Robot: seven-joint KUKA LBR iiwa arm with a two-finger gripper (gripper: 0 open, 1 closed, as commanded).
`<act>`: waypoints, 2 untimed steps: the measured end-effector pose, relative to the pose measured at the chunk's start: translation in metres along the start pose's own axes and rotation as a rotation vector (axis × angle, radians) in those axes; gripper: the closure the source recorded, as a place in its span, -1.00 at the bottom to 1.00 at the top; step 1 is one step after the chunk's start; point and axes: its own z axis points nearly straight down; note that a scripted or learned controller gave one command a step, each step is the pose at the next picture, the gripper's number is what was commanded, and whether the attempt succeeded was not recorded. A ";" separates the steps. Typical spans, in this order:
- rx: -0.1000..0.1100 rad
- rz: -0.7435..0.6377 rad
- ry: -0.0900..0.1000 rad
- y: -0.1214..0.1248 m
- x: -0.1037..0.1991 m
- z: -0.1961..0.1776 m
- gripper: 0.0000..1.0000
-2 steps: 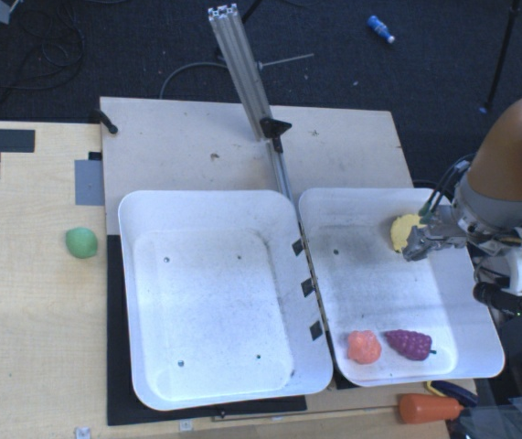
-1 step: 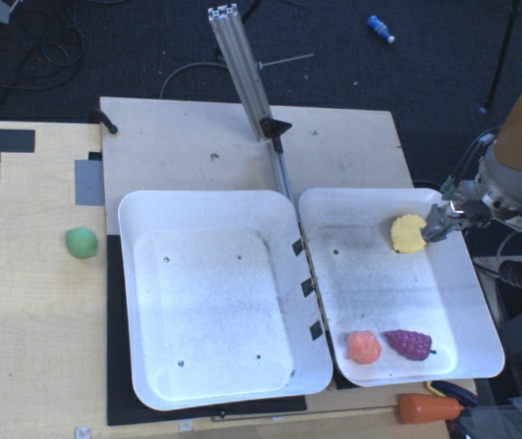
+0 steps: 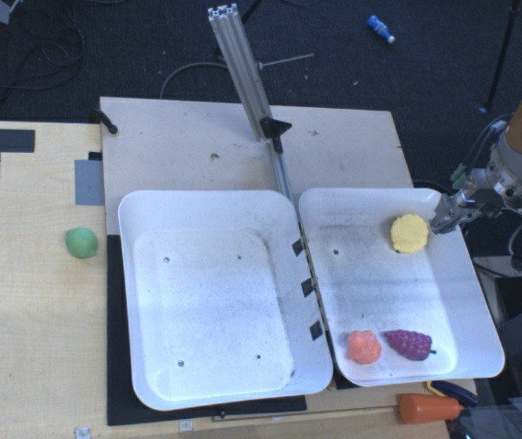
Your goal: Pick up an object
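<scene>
A round yellow object (image 3: 410, 234) lies near the far right corner of the right bin (image 3: 384, 286). At that bin's near side rest an orange-pink object (image 3: 364, 347) and a purple grape bunch (image 3: 410, 344), side by side. My gripper (image 3: 447, 216) hangs at the bin's right rim, just right of the yellow object and close to touching it. Nothing shows between its fingers.
The left bin (image 3: 207, 295) sits beside the right one, with black clips along the shared edge. A metal post (image 3: 247, 67) slants up behind the bins. A green ball (image 3: 81, 242) lies on the wooden bench at left. An orange tool (image 3: 428, 408) lies below the right bin.
</scene>
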 end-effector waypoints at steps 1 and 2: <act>0.002 -0.004 0.002 0.005 0.053 -0.007 1.00; 0.003 -0.003 0.001 0.011 0.096 0.005 1.00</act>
